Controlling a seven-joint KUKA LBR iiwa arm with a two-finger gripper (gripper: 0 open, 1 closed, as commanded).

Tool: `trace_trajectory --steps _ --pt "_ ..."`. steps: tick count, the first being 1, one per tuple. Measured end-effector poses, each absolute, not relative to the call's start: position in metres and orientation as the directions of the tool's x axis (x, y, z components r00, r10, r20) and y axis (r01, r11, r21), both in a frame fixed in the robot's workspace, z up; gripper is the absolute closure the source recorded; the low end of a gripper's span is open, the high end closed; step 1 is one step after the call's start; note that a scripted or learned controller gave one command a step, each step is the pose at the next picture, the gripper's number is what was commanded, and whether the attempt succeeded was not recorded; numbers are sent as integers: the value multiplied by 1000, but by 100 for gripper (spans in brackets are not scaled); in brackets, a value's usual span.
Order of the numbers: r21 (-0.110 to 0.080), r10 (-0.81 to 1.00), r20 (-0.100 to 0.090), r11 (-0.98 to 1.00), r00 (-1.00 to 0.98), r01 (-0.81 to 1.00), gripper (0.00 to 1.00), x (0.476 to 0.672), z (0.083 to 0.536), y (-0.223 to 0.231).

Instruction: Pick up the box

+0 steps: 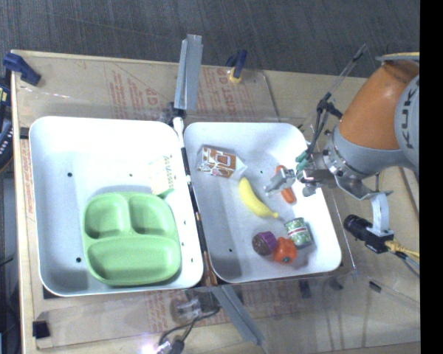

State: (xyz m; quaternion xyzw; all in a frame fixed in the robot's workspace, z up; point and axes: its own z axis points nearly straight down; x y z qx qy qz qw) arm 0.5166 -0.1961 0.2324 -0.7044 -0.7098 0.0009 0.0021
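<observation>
My gripper (282,183) hangs over the right bin (229,264), apart from the box (217,161); its opening I cannot tell.

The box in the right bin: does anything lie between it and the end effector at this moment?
The end effector hangs over the right bin's far-right part, and the box lies flat toward its upper left. The bin floor between them looks bare. The banana lies just below that line, close enough to matter on a low approach.

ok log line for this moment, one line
gripper over right white bin, by small orange item | brown-and-white printed box lying at bin's far left corner, ungrasped | yellow banana between
</observation>
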Motion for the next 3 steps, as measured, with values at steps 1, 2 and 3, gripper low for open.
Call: trace_trajectory --steps 1,2,3 --pt "-2 1000 1 -27 27 1000 0 558 242 -210" --pt "-2 997 2 77 -77 997 0 613 181 -189" --pt "-2 997 0 74 -74 997 0 637 156 -148"
